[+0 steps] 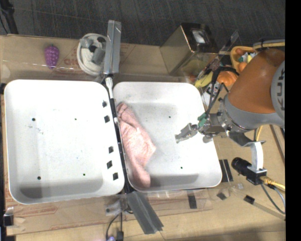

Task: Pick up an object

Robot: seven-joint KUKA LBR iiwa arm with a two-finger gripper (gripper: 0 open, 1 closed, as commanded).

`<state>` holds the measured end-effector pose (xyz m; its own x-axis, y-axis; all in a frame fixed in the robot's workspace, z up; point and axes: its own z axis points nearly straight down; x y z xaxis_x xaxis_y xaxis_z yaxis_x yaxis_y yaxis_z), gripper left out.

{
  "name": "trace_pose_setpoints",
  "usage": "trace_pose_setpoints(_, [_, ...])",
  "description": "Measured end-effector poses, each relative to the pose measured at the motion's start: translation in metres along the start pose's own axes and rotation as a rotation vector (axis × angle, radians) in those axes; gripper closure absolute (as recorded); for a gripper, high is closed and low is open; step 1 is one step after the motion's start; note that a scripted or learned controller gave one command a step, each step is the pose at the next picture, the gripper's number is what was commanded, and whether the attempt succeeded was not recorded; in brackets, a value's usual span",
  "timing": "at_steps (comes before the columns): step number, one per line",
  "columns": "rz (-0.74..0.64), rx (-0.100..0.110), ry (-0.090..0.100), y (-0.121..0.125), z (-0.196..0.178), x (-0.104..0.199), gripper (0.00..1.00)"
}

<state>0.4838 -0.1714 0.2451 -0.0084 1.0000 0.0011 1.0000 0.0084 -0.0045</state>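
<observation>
A crumpled pink cloth (135,142) lies along the left wall of the right bin (190,92), running from the bin's back left toward its front. My gripper (186,133) hangs over the right half of that bin, pointing left, well to the right of the cloth and apart from it. Nothing shows between its fingers. The grey arm with its orange band (258,84) reaches in from the right.
The left bin (20,92) sits beside the right one, with a metal divider (112,119) between them. A purple grape-like object (51,55), a white roll (92,52) and a brown box (188,46) rest behind the bins. Cables and clutter crowd the right side.
</observation>
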Motion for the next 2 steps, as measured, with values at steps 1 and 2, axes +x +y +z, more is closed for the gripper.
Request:
trace_pose_setpoints(1, [0.074, -0.006, -0.002, -0.007, -0.099, -0.002, 0.00])
trace_pose_setpoints(2, [0.068, 0.002, -0.001, 0.094, 0.062, -0.017, 0.00])
